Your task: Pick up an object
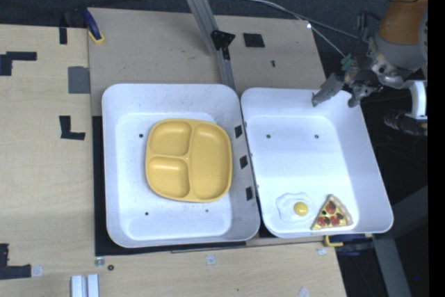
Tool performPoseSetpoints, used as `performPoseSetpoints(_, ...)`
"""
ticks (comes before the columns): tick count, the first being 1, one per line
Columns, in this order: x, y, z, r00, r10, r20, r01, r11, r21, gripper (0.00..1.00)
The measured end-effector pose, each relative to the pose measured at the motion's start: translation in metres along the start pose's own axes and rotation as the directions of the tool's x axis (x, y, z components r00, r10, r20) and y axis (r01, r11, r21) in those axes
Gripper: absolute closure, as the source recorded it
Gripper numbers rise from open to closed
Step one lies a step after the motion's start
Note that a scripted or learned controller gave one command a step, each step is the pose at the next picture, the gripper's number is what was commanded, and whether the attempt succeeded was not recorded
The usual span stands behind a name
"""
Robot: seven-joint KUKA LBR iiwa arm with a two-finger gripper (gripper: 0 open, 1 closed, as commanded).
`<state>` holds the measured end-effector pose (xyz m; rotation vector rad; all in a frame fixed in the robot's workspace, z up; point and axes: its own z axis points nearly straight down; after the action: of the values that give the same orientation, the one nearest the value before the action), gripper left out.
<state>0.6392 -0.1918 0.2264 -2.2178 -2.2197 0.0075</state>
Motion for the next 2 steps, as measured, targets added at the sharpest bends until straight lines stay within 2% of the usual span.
performPoseSetpoints(1,0.005,-0.004,0.045,1.000,-0.001,0.000,0.001,1.000,-0.001,0.00)
performPoseSetpoints(2,0.012,-0.001,0.107,1.000,-0.002,0.000,0.002,1.000,0.000,0.00)
